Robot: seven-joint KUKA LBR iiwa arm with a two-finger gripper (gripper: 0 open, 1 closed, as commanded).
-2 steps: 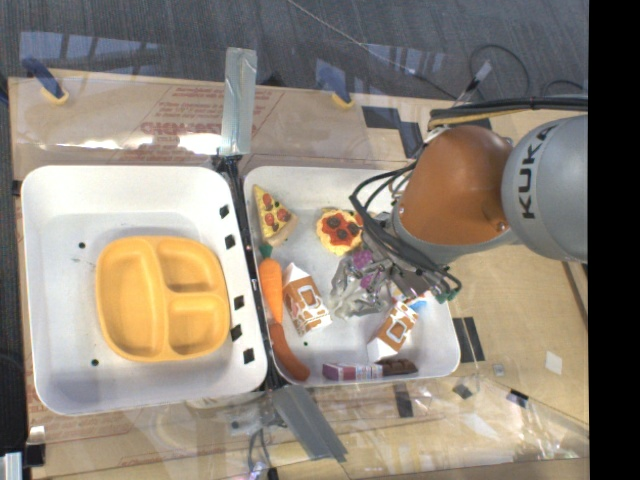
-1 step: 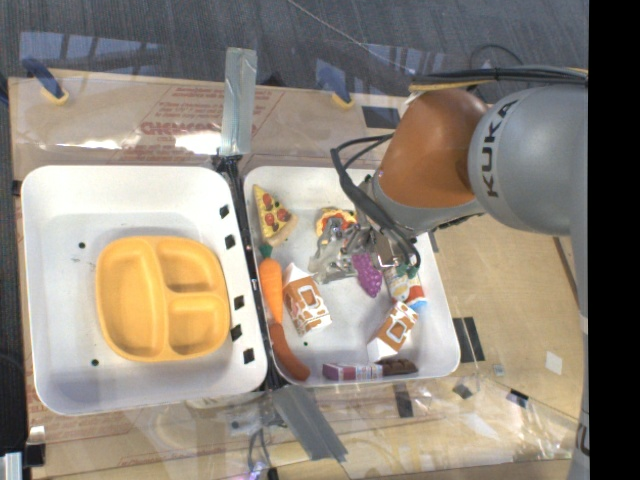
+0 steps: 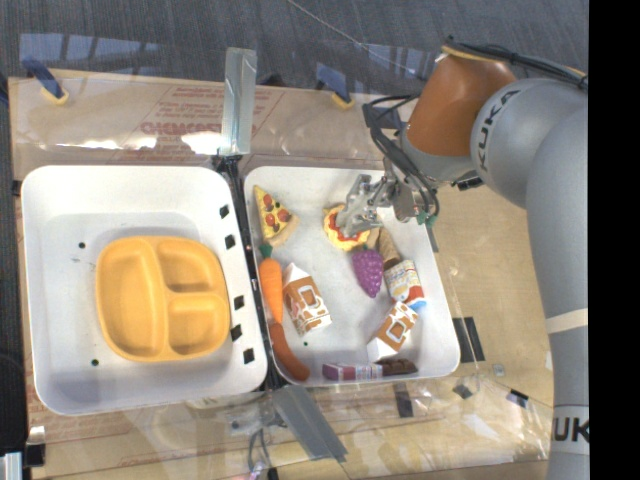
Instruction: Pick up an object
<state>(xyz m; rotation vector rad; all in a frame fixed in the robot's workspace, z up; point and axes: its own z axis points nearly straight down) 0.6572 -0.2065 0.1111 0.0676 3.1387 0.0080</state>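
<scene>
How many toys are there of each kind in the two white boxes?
Pizza toys: 2, a slice and a round one
Purple grapes: 1
Carrot: 1
Sausage: 1
Cartons: 2, one and another
Bottle: 1
Bar: 1
Yellow tray: 1
Total: 10

A robotics lab: a KUKA arm over 2 taped-down white bins of toy food.
</scene>
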